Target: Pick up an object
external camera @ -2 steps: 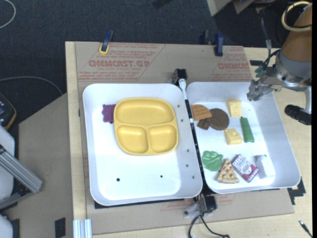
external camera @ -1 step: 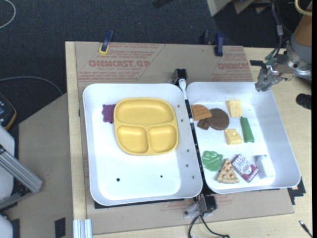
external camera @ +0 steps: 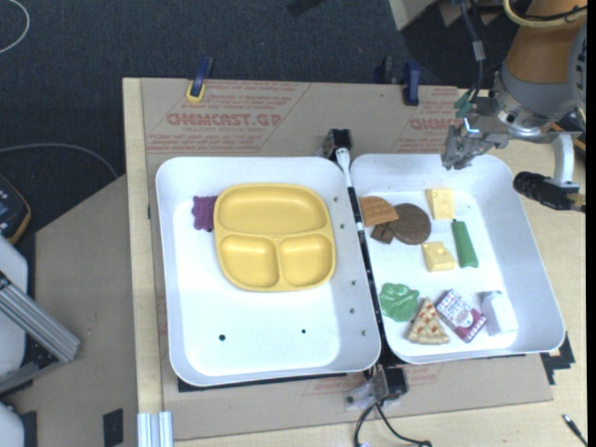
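I see the gripper (external camera: pixel 458 159) hanging over the far edge of the right bin (external camera: pixel 531 250), and I cannot tell how the jaws stand. Nothing shows between them; the nearest piece, a pale yellow block (external camera: pixel 441 203), lies just below them in the bin, with a green stick (external camera: pixel 464 243), a second yellow block (external camera: pixel 439 255), a brown disc (external camera: pixel 411 223) and a tan wafer (external camera: pixel 377 210) near it. Farther off sit a green lump (external camera: pixel 399 301), a pizza slice (external camera: pixel 427 324) and a red packet (external camera: pixel 461 314), while the left bin (external camera: pixel 186 324) holds a yellow tray (external camera: pixel 275 236) and a purple piece (external camera: pixel 202 211).
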